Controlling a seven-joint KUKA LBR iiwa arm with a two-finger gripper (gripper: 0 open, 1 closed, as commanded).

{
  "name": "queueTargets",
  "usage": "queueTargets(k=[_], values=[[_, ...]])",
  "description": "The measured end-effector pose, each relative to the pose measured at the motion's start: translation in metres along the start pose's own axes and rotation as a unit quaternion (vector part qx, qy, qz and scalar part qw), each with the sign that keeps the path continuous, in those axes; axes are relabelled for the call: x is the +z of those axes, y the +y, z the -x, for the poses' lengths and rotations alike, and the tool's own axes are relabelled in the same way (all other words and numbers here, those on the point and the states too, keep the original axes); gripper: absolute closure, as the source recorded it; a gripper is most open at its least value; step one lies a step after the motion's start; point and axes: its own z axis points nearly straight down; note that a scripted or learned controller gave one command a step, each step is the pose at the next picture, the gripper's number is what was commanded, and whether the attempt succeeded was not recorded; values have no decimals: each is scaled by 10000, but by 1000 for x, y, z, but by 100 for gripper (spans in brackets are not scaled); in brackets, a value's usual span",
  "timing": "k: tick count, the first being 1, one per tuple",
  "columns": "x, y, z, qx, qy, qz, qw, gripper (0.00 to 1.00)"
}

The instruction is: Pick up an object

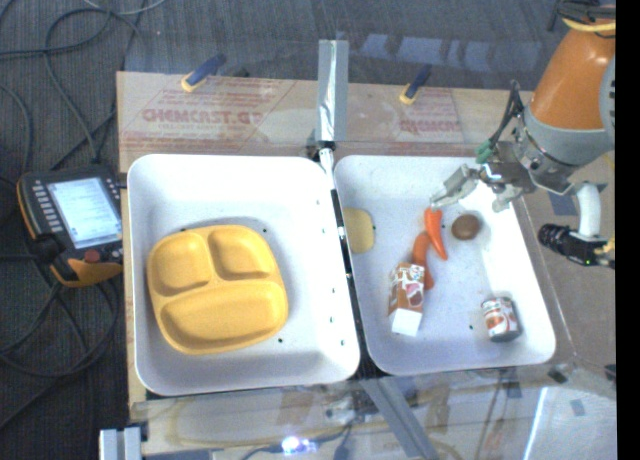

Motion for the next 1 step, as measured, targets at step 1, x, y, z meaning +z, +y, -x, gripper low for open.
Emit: queueTargets(k=[1], values=[[135,66,-14,-395,-17,10,9992,0]])
